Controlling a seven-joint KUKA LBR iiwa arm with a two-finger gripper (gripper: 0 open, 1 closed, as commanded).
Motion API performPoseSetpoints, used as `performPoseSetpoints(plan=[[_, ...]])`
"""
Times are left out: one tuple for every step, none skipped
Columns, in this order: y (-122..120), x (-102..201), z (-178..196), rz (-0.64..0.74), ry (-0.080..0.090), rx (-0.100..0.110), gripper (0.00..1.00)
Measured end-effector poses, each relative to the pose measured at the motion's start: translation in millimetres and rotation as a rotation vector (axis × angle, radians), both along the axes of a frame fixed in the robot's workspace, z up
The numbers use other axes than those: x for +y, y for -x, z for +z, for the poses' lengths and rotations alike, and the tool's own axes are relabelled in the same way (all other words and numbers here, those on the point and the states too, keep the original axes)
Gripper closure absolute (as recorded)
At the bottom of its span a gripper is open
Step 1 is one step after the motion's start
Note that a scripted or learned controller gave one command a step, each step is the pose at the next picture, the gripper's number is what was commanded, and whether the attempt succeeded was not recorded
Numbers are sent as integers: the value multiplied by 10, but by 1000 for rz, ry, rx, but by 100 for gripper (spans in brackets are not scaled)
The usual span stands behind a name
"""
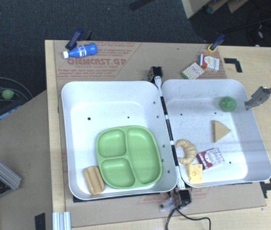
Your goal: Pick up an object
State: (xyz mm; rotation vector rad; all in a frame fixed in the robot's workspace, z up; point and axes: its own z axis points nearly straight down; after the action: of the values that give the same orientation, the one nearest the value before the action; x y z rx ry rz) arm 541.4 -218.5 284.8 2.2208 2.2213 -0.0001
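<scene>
Plenty of open floor can be found across the upper half of the left bin (77,99), while its lower half is taken up by the green divided plate (128,156) with a tan block (93,179) just beside it. In the right bin (250,128) the near-left corner is crowded by a pretzel (187,150), yellow cube (195,173) and red packet (211,157); the middle is left clear between the wedge (220,130) and green ball (228,104)
</scene>
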Motion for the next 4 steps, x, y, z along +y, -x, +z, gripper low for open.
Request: performPoseSetpoints(plan=[[-761,-41,-1290,1,-2,3,0],[-1195,35,-2015,6,-17,7,0],[-1200,-15,-1892,4,-4,-1,100],[-1232,650,-1765,2,-2,1,100]])
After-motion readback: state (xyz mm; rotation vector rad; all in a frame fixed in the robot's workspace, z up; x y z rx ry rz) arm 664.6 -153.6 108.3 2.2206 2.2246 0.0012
